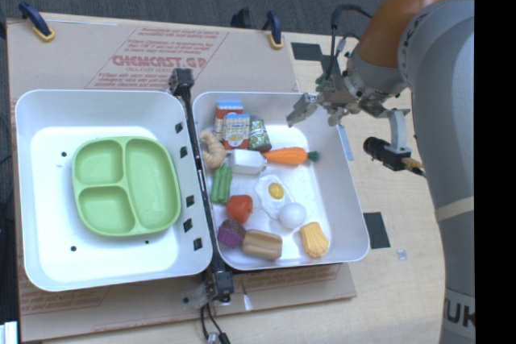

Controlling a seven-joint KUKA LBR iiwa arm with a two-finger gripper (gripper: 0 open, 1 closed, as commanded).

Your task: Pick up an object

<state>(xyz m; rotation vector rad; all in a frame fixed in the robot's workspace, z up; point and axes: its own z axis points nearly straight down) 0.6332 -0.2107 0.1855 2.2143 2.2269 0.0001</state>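
Nearest the camera, along the near wall of the right-hand bin (345, 197), lie a corn cob (314, 239), a bread roll (262, 244) and a purple piece (230, 234), all well below and to the left of the jaws as the view shows them. Next come a white egg (291, 214), a fried egg (274, 191), a red tomato-like piece (239, 208) and a green pod (221, 183), nearer the gripper but apart from it. Farther in, a carrot (286, 156) lies just below and left of the jaws, the closest candidate for a grasp, with a white block (247, 162) touching its blunt end; small printed packets (237, 125) sit level with the jaws and to their left, near the bin's far wall. A green divided plate (126, 185) rests in the left-hand bin (24, 173), far to the left of the jaws. At the far right corner of the right-hand bin the gripper (310, 110) hangs above the rim, its fingers apparently spread with nothing between them, though the slanting view leaves the exact gap uncertain. No object is lifted: every piece lies on a bin floor. By this reading the task stands at the approach stage; choosing a target, descending, closing and raising are all left to do, and crowding around the carrot may hinder a clean closure.
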